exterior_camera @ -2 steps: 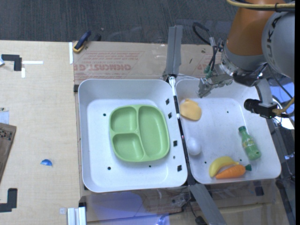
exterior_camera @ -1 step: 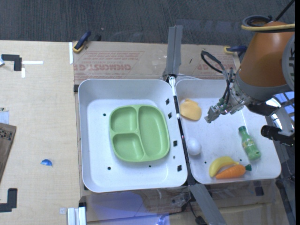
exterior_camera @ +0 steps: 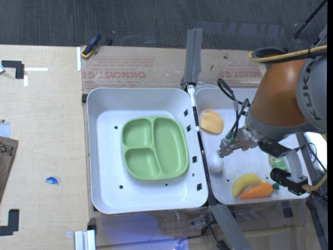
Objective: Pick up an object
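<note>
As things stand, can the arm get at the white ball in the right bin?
Probably yes. The gripper hangs just above and beside the white ball, which lies near the right bin's left wall with nothing on top of it. That wall close by may crowd a grasp.

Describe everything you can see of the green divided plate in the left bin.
The pale green, plastic-looking divided plate has rounded corners and three compartments: two smaller on its left, one long on its right. It lies flat, slightly turned, near the middle of the left white bin, touching only the bin floor.
</note>
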Robot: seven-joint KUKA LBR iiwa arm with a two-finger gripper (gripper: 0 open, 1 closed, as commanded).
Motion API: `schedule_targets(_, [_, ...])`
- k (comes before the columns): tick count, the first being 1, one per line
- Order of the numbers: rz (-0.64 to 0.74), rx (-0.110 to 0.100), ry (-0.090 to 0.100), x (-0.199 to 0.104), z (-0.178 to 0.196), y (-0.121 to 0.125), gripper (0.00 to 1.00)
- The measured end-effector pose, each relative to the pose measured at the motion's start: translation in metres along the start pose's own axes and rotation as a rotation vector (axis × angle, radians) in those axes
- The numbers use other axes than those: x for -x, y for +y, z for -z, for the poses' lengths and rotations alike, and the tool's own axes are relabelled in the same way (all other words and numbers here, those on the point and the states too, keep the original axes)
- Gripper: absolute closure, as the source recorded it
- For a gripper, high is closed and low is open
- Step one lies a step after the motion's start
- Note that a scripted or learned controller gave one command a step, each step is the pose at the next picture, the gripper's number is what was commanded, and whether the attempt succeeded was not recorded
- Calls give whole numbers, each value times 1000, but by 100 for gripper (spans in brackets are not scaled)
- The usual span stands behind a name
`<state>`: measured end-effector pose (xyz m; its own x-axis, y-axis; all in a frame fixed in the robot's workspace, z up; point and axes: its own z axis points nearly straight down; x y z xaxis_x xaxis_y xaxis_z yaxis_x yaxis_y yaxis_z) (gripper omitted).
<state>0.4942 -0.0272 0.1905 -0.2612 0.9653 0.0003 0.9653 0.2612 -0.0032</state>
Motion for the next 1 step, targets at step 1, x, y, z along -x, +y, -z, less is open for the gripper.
schedule_targets(1, [-1,0,0,0,0,0,0])
